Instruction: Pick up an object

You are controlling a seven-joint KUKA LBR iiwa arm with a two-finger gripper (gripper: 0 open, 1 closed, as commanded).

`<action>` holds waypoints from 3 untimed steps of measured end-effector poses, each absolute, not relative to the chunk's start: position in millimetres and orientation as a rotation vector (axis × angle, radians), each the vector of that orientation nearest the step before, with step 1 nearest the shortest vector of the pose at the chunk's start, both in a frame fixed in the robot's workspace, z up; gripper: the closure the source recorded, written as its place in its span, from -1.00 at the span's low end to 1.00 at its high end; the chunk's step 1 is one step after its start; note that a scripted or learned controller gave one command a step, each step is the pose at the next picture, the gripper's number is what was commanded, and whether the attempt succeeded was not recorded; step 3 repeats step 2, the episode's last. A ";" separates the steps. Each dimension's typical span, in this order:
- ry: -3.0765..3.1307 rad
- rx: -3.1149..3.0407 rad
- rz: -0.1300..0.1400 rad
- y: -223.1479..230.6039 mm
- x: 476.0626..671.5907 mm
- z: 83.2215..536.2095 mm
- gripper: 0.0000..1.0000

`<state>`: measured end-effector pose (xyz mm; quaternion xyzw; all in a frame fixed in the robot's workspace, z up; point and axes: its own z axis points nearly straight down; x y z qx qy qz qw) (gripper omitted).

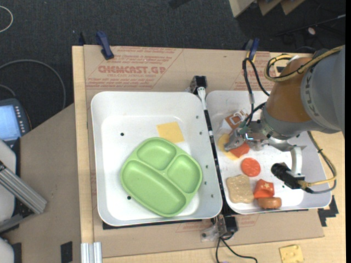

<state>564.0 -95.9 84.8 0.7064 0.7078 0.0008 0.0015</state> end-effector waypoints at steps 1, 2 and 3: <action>2.219 2.220 0.003 -96.1 562.9 95.2 1.00; 2.225 2.210 0.011 -22.1 591.4 190.0 1.00; 2.225 2.210 0.011 -22.1 591.4 190.0 1.00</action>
